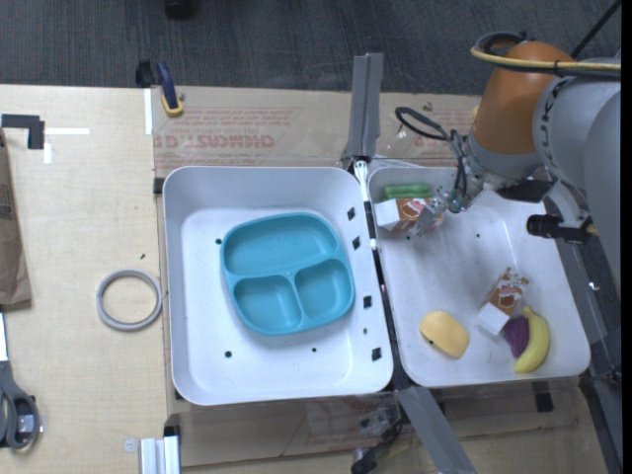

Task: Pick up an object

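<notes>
1. Far left, one brown paper bag (12,227) and one pair of scissors (16,415) are cut off by the frame edge; one grey tape ring (129,298) lies on the bench.
2. The cardboard (237,126) behind the bins bears red printing, mirrored and unreadable.
3. The left bin (188,265) holds one blue three-compartment tray (286,273).
4. The right bin (464,284) holds a green item (400,189), an orange-and-white packet (406,211), one yellow lump (445,333), a small labelled packet (507,291), a purple piece (515,336) and one banana (534,341); their labels are too small to read.
5. The gripper (434,210) sits at the orange-and-white packet in the bin's back-left corner; I cannot tell how its fingers stand.
</notes>
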Controlling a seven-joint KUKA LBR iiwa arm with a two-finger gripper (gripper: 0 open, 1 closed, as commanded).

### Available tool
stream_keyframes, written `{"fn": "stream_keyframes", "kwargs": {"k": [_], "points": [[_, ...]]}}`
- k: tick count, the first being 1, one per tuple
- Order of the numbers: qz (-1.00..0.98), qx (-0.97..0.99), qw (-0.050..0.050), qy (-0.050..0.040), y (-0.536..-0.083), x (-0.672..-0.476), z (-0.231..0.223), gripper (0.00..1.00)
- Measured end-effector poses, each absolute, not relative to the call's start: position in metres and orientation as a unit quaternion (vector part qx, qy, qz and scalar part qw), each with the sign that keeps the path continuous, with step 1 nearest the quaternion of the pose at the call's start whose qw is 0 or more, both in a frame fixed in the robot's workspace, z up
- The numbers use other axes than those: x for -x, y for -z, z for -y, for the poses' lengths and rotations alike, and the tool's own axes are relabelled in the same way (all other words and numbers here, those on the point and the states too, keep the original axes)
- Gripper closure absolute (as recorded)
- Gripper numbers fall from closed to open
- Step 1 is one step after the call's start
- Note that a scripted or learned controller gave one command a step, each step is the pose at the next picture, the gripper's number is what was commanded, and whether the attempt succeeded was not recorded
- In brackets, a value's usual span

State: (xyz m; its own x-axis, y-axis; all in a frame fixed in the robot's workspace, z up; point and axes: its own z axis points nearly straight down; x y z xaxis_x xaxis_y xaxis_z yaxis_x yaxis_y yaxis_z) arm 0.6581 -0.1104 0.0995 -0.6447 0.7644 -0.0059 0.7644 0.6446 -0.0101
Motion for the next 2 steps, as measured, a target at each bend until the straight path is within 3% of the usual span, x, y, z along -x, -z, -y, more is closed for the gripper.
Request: {"fn": "stream_keyframes", "kwargs": {"k": [1, 2], "points": [[-0.849, -0.528, 0.001, 0.0008, -0.2039, -0.6442, 0.0380, 1.00], [-0.849, -0.528, 0.001, 0.0010, -0.2036, -0.6441, 0.0376, 0.00]]}}
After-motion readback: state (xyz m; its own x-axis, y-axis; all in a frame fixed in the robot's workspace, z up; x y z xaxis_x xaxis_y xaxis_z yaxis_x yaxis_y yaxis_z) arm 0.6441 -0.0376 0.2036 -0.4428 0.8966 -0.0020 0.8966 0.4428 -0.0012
